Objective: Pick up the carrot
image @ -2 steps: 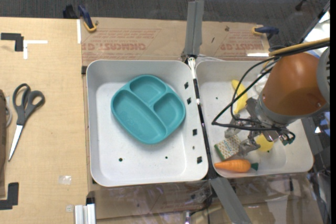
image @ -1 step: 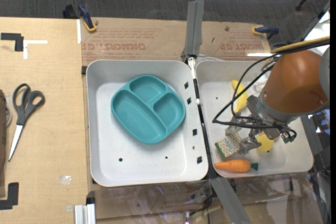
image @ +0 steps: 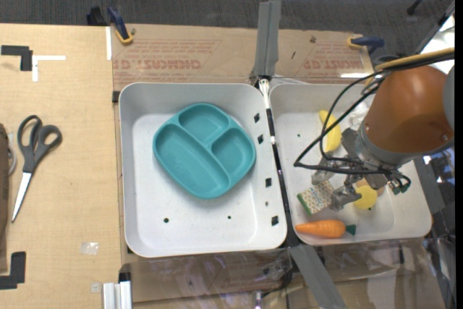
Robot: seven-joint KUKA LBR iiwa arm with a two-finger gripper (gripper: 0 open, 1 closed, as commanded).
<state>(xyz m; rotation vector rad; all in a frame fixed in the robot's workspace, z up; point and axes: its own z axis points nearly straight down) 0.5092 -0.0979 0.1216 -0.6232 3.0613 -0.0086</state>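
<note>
The carrot [image: 322,229], orange with a green stub at its right end, lies flat along the front wall of the right bin [image: 412,228]. My gripper [image: 349,189] hangs low over the middle of that bin, just above and to the right of the carrot and apart from it. The arm's orange band [image: 405,111] and black cables cover much of the bin's right half.
A speckled green-and-white block [image: 314,198] lies left of the gripper, just behind the carrot. A yellow piece [image: 366,199] sits at the gripper's right, and a yellow banana-like item [image: 331,134] lies further back. A teal divided plate [image: 205,149] rests in the left bin [image: 145,228]. Scissors [image: 32,148] lie on the bench.
</note>
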